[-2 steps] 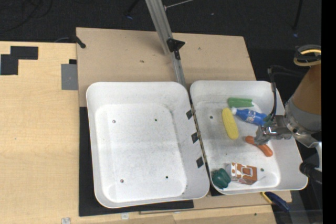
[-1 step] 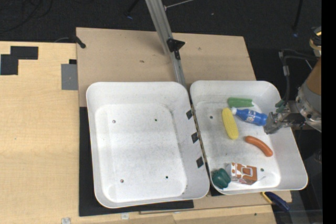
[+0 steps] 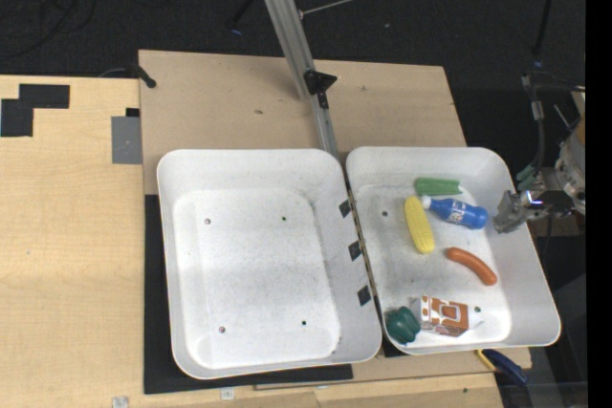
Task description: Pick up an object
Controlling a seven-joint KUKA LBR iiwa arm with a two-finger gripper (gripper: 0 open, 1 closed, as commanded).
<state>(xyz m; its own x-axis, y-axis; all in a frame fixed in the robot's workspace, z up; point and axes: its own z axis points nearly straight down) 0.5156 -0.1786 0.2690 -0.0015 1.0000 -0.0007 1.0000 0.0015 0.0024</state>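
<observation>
Light: bright and even from above | Glare: left bin (image 3: pixel 251 263) floor nearly washed out | Shadows: soft, short beside the bin walls | Background: dark, underexposed | Focus: slightly soft, grainy throughout | Edges: no clear distortion

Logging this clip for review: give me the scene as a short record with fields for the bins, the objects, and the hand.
left bin: white, shallow, bare floor
right bin: white, shallow, holds all the objects
objects: green piece, blue bottle, yellow corn, orange sausage, small carton, dark green item
hand: at the right bin's right rim, beside the blue bottle, nothing seen between its fingers
finger state: cannot tell
</observation>
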